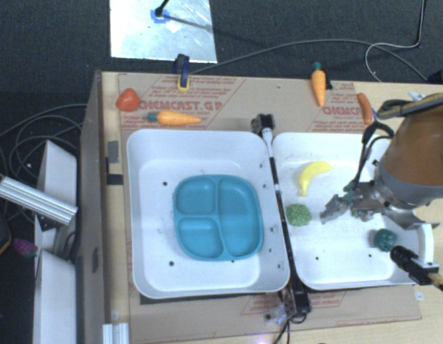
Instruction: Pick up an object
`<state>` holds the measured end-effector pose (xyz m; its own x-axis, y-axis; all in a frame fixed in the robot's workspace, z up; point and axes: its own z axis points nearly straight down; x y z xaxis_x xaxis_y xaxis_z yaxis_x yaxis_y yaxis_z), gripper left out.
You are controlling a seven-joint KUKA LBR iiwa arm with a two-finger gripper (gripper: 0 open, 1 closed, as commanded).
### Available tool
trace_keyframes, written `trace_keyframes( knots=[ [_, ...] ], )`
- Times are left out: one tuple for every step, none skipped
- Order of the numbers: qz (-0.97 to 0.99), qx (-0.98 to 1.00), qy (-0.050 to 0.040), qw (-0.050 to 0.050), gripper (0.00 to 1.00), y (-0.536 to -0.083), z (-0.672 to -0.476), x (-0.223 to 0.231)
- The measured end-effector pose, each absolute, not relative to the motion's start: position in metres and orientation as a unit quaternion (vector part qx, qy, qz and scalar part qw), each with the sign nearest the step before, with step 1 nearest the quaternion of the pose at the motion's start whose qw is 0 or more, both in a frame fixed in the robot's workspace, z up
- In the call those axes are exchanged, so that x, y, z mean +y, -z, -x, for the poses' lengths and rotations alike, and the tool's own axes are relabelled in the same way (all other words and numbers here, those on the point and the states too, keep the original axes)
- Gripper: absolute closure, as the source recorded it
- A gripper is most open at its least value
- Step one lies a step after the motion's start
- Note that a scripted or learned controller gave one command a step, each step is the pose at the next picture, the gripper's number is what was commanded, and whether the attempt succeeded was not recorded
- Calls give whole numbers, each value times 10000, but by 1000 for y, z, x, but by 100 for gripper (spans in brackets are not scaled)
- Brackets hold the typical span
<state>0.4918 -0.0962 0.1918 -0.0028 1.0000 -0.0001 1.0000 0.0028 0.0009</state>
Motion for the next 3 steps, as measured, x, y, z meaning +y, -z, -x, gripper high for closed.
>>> trace_keyframes(
  knots=[
    [-7060, 7082, -2, 1, 0, -135, -577, -109],
    [-7056, 7086, -3, 0, 0, -84, -630, -82],
    [-7052, 7090, -7, 0, 100, -94, -630, -82]
  ],
)
